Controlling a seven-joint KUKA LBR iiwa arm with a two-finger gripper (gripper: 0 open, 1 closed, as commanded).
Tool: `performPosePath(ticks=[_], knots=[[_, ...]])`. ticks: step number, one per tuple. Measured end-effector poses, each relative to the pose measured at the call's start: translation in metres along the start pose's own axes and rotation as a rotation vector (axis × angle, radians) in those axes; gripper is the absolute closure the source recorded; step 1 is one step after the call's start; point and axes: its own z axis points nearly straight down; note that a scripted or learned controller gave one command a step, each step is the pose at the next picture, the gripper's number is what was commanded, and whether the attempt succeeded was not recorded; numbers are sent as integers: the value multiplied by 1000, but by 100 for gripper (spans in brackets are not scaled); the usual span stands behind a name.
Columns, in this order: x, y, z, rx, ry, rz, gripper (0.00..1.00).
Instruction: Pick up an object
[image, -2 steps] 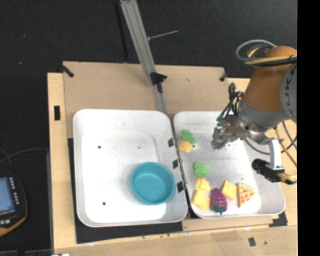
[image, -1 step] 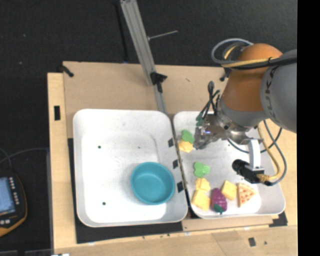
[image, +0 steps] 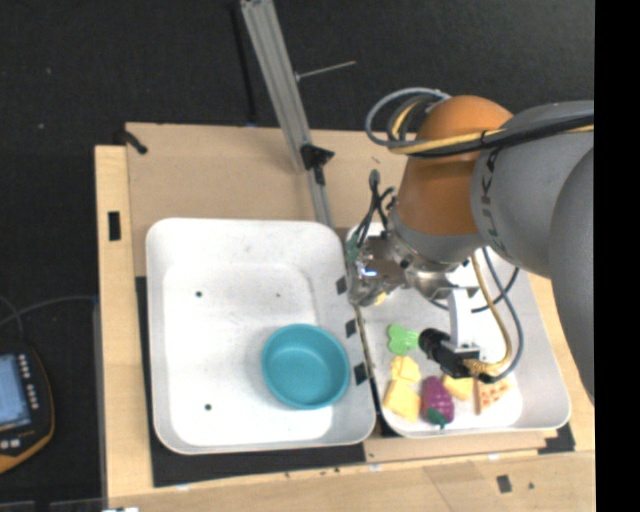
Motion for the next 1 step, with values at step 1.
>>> performPosePath(ticks=[1], knots=[[43,3,3,0,0,1,100]])
